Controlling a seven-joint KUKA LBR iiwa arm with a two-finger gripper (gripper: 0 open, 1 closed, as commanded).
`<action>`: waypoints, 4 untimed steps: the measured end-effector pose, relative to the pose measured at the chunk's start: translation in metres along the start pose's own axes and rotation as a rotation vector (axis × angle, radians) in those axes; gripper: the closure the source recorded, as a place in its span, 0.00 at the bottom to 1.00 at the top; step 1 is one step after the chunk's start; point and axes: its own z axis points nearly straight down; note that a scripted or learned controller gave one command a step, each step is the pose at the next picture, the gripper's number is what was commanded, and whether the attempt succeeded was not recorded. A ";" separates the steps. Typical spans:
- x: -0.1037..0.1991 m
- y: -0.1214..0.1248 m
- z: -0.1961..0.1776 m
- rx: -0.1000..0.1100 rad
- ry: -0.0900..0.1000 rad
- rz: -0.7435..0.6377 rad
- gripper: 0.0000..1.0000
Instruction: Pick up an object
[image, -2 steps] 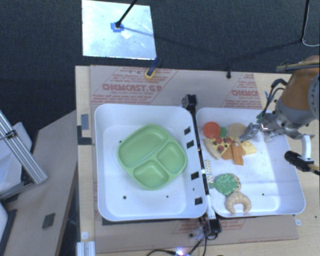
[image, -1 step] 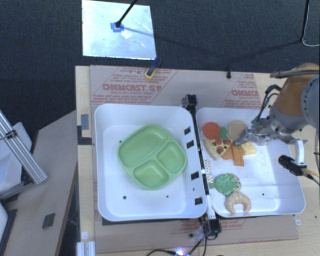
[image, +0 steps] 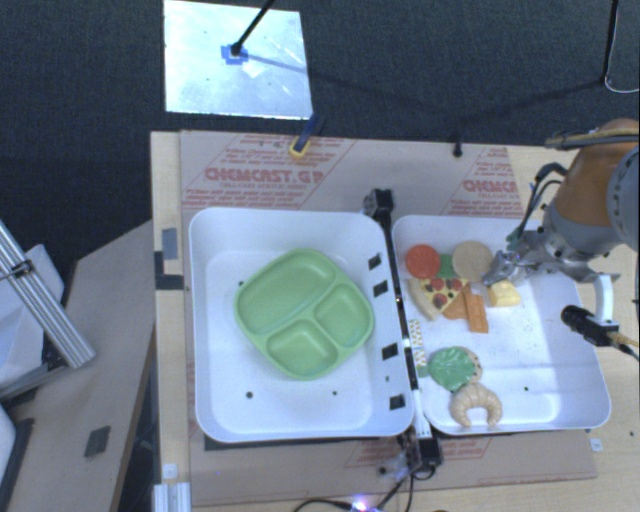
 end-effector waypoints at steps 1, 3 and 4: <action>-0.004 0.000 -0.064 -0.001 0.000 0.001 1.00; -0.001 0.007 -0.128 0.002 0.001 -0.002 1.00; 0.051 -0.009 -0.119 0.005 0.002 -0.004 1.00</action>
